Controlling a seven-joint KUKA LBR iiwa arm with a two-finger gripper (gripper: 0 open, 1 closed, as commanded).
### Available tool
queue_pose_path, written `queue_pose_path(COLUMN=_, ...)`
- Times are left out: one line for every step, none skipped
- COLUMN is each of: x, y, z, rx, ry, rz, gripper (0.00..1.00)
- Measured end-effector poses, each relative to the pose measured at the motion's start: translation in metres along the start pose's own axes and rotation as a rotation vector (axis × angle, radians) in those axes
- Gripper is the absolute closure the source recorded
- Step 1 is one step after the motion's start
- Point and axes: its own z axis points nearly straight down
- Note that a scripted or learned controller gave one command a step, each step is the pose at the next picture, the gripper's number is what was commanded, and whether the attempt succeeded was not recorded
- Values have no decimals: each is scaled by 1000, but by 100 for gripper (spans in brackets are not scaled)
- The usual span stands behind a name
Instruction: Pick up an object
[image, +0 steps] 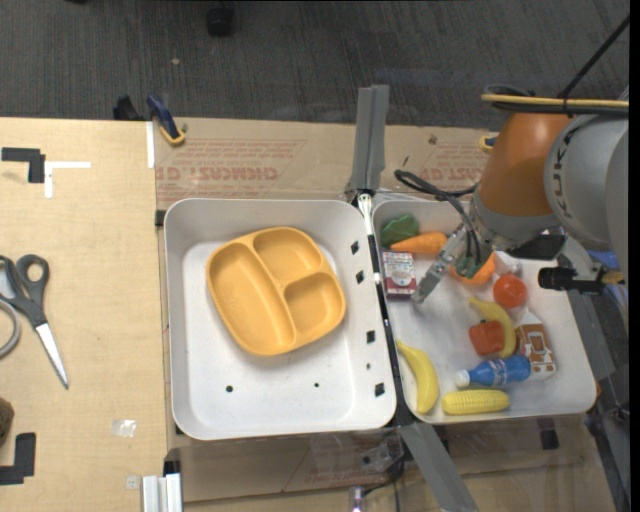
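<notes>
The right bin holds several toy foods. Among them are a carrot, a green pepper, a small red and white carton, a red tomato, a blue bottle, a corn cob and a banana. My gripper hangs low over the bin's upper middle, slanting down to the left between the carton and an orange piece. Its tip is just right of the carton. I see nothing held.
The left bin carries a yellow divided plate. Scissors lie on the wooden bench at far left. A brown snack box sits near the right bin's right wall. The grey arm covers the bin's upper right corner.
</notes>
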Motion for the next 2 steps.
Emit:
queue_pose_path(x=54, y=-54, z=2, rx=4, ry=4, rz=130, gripper=0)
queue_pose_path(x=-5, y=-24, z=0, rx=1, ry=0, rz=222, gripper=0)
